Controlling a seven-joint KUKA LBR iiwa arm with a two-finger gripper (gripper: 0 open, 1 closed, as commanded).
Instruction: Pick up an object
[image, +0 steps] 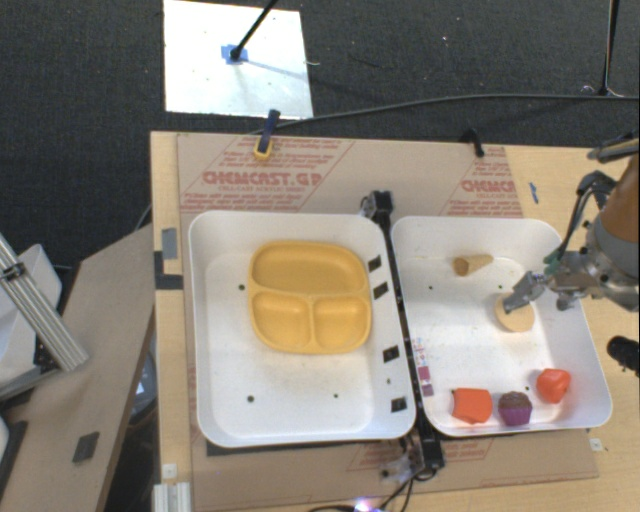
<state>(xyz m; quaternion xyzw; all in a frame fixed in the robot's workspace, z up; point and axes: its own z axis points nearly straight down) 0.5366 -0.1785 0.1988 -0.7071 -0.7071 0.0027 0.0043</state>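
Observation:
The right bin holds several small things. A tan cone-shaped piece lies near its back. A pale round disc lies right of centre. Along the front edge sit an orange block, a purple cupcake-like piece and a red-orange piece. My gripper reaches in from the right and hangs just above the disc's back edge. I see nothing held in it.
The left bin holds a yellow divided plate. Black clips line the seam between the two bins. A cable runs across the dark floor behind the bench.

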